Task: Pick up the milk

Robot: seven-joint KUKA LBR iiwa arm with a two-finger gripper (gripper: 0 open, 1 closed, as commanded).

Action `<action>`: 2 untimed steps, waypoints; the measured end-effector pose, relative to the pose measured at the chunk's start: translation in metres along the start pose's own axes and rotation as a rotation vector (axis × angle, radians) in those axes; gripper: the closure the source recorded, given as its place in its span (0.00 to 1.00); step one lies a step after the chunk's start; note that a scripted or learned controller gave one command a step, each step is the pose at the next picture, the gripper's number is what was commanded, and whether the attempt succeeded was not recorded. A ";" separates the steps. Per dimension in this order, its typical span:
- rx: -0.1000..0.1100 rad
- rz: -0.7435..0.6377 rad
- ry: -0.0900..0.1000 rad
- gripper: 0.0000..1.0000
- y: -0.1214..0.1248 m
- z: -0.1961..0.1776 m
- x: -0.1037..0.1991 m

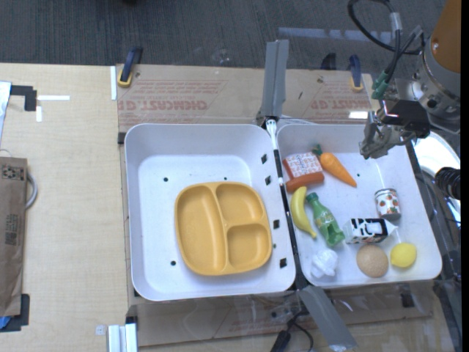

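The milk [366, 229] is a small white carton with black patches, lying on its side near the front of the right bin [429, 222], between a green bottle and a yellow lemon. My gripper [374, 147] hangs over the bin's back right part, well behind the milk and apart from it. It holds nothing that I can see.
The right bin also holds a carrot [338, 167], a red box [303, 167], a banana [301, 211], a green bottle [325, 218], a small can [387, 203], a brown egg-like ball [372, 260], a lemon [403, 254] and a white crumpled thing [323, 262]. A yellow divided plate [223, 227] lies in the left bin [146, 196].
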State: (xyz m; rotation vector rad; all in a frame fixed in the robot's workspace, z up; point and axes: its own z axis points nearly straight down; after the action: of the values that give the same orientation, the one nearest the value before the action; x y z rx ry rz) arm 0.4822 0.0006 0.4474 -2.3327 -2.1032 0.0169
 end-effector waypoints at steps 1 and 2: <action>0.004 -0.002 -0.004 1.00 0.002 -0.007 0.000; -0.003 0.013 0.004 1.00 -0.003 0.007 0.005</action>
State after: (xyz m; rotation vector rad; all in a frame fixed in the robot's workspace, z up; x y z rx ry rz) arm 0.4793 0.0060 0.4402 -2.3465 -2.0871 0.0095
